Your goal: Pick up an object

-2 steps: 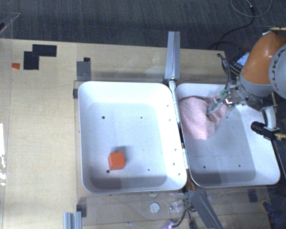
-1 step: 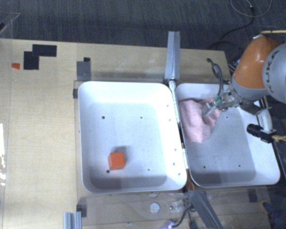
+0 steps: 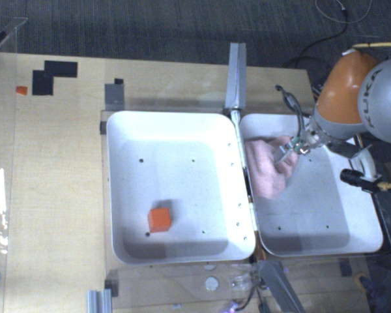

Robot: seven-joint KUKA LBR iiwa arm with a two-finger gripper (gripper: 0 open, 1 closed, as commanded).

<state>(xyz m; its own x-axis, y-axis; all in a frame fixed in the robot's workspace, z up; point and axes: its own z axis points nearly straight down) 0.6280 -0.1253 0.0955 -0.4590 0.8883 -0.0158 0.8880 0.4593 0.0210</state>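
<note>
So the bench (image 3: 52, 194) is the biggest thing here, light wood, spreading out well to the left of the gripper and under everything else. On it sit the two white bins side by side. The left bin (image 3: 127, 175) is off to the gripper's left, across the divider. The right bin (image 3: 326, 240) is the one the gripper is working over, with its floor stretching below and to the right of the fingers.

The arm (image 3: 371, 96) comes in from the right, grey with that orange band bulging just up and right of the gripper. A metal rail (image 3: 236, 77) sticks up between the bins, up and to the left of the gripper.

Next, the pink cloth (image 3: 264, 168). It's lying crumpled in the right bin against the left wall, directly left of and below the gripper, and its upper right corner runs right up to the fingers. The gripper (image 3: 293, 147) sits at that corner touching the fabric, but honestly the tips are too small and blurry, so I can't tell if they're apart, together, or pinching the cloth.

Then the little orange block (image 3: 159, 220), well apart from the gripper, way down-left in the left bin near its front wall.

Smallest bits: black shapes (image 3: 52, 75) and a tiny orange square (image 3: 21, 90) far off up-left on the bench.
</note>
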